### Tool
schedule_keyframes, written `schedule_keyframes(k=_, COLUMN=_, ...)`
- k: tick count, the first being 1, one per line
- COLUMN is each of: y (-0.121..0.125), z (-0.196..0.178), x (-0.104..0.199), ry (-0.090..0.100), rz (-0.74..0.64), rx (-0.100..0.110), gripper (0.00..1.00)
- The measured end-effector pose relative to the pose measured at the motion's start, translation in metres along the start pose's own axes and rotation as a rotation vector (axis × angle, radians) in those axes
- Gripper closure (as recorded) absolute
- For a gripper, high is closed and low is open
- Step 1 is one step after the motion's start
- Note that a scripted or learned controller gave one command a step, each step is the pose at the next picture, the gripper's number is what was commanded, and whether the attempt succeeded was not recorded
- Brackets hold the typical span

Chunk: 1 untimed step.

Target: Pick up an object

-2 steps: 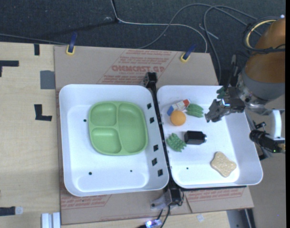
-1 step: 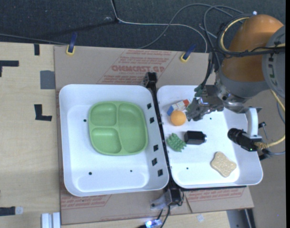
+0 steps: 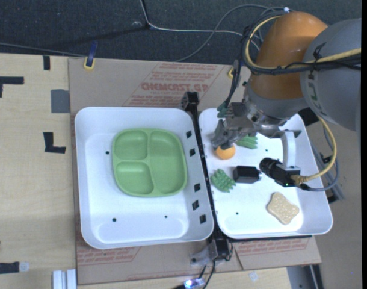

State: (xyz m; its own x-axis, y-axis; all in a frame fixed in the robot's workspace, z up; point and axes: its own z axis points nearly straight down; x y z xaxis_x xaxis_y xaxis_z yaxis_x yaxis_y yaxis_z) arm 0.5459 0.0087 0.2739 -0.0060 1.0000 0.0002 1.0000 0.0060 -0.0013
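Observation:
My gripper (image 3: 227, 138) hangs low over the upper left part of the right bin (image 3: 310, 221). Its grey fingers reach down to a small orange ball-like object (image 3: 225, 152), which sits right below the tips. A green toy piece (image 3: 248, 141) lies just right of the fingers, partly hidden by them. Another green leafy toy (image 3: 222, 180) rests near the bin's left wall. A black block (image 3: 246, 174) lies beside it, and a tan biscuit-shaped piece (image 3: 283, 208) sits toward the front right.
The left bin (image 3: 93, 209) holds a green divided plate (image 3: 150, 162). A black divider with clips (image 3: 198, 161) runs between the bins. A black cable fitting (image 3: 278, 171) and cables trail from the wrist over the right bin.

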Motion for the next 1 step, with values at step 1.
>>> schedule_keyframes(k=1, y=0.0247, z=0.0143, x=0.0503, ry=0.0, rz=0.0, rx=0.001, gripper=1.0)
